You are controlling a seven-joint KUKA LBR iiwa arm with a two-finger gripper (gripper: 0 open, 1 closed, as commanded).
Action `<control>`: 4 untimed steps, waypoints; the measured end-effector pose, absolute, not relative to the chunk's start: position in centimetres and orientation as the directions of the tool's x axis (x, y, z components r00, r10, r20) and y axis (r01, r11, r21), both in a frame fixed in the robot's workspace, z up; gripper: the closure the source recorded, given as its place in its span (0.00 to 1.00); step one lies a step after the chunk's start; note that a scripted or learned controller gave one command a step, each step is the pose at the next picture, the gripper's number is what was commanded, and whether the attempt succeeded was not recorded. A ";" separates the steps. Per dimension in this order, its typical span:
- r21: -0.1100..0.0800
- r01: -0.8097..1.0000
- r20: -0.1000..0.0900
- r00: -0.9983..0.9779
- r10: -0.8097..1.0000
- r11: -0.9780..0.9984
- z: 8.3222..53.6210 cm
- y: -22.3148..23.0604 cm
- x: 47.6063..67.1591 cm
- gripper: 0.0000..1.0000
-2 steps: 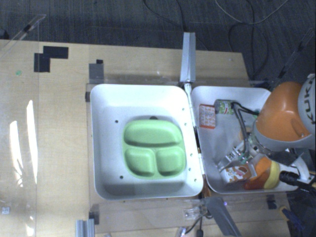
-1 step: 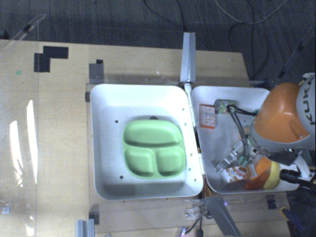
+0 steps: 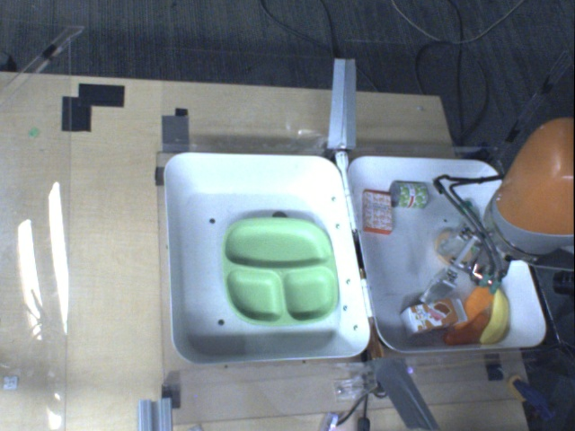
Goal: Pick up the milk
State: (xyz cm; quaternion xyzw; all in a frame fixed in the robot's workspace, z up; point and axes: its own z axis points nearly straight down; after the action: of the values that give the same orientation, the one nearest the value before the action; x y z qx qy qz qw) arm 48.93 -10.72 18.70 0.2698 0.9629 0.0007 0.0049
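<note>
Evidently early | gripper (image 3: 458, 260), finger state untellable, hangs above right bin (image 3: 395, 330) | milk carton (image 3: 431, 316) unlifted, on bin floor | grasp and lift remain

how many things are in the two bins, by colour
green: 2, divided tray and can
red and white: 2, packet and milk carton
yellow: 1, banana
orange: 1, item beside the banana
total: 6

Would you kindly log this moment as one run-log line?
hand: low in right bin | milk: lying below hand, not lifted | left bin: green tray
</note>
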 end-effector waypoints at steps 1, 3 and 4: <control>0.004 0.495 -0.007 -0.869 0.495 0.869 9.5 -9.6 48.9 0.00; 0.006 0.793 -0.006 -0.609 0.793 0.609 25.0 -9.9 55.1 1.00; 0.006 0.793 -0.006 -0.610 0.793 0.610 24.9 -9.9 55.1 0.00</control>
State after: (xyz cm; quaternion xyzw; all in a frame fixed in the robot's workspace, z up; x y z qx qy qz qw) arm 55.05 -9.90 24.95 0.4418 0.8971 0.0013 0.0039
